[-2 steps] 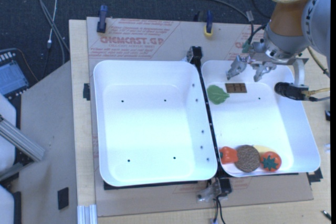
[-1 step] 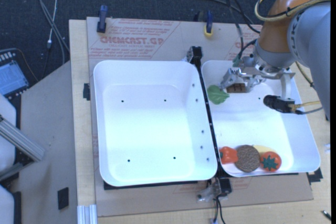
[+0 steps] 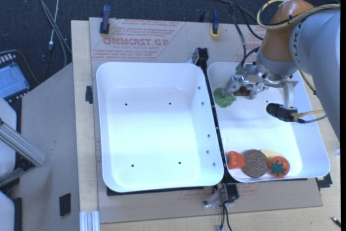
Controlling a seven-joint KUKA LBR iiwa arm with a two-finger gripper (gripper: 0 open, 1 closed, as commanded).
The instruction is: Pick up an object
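The grey arm [image 3: 319, 35] is reaching in from the right, bending down over the far end of the right bin [image 3: 308, 140], its orange band [image 3: 284, 32] sitting just above the wrist and the tool pointing leftward toward the divider between the bins. Two shallow white bins are lying side by side on the bench [image 3: 84, 116]: the left bin [image 3: 157, 124] and the right one, which is carrying all the objects. Four small things are clustering at the near end of the right bin: a round brown cookie-like disc [image 3: 254, 163], a red tomato-like piece [image 3: 235, 159] touching its left side, a red strawberry-like piece with a green top [image 3: 278, 166] on its right, and a yellow piece [image 3: 269, 153] peeking out behind them. One green leafy piece [image 3: 224, 98] is lying at the far left corner of that bin, beside the wall. The gripper [image 3: 237, 84] is hanging right over this green piece, its tips touching or nearly touching it; whether the fingers are apart or together cannot be made out from this angle.
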